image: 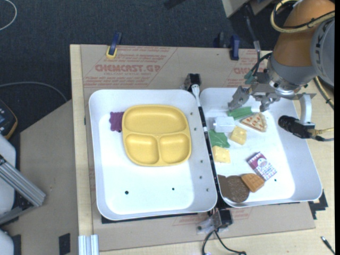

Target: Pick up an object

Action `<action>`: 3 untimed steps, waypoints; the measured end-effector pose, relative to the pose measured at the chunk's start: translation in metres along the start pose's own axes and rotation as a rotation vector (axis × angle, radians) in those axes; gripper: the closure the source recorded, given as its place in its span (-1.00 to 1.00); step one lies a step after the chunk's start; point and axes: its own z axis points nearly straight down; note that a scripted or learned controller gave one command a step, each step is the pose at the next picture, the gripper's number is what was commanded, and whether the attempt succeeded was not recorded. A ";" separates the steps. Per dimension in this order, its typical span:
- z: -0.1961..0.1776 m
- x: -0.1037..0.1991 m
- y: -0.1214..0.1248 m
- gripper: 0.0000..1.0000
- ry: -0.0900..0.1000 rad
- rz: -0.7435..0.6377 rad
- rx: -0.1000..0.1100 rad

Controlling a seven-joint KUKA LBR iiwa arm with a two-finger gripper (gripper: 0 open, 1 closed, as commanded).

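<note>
A: Seen from the overhead camera: gripper low over the far end of the right bin, fingers spread apart, nothing between them.

B: And beneath?

A: Green strip just below the fingertips, perhaps touching; pizza-slice toy a little nearer than that, white block off to the side toward the left bin.

B: Step in hand?

A: Looks like the final descent before a grasp, nothing lifted yet.

B: Next?

A: Probably lower slightly, straddle the green strip, close, then lift straight. Risk of nudging the pizza slice.
</note>
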 end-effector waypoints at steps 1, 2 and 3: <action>-0.007 0.000 0.003 -1.00 -0.001 -0.002 -0.013; 0.037 0.004 0.007 -1.00 -0.001 -0.004 -0.009; 0.085 -0.006 0.008 -1.00 0.000 0.000 -0.016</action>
